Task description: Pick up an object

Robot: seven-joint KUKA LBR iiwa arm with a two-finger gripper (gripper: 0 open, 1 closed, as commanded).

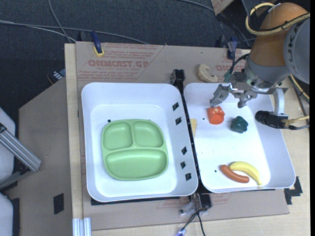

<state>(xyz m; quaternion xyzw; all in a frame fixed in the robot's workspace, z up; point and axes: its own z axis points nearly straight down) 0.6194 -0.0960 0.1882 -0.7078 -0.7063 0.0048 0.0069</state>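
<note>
The arm is cut off by the right and top edges; a pale yellow thing at the right bin's left wall is half hidden, its kind unclear

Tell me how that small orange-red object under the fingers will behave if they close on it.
The small orange-red rounded object looks like a plastic toy, so probably light and stiff. Its curved sides could slip or roll on the smooth white right bin. The gripper stands spread just above it, so a centred close seems plausible.
</note>
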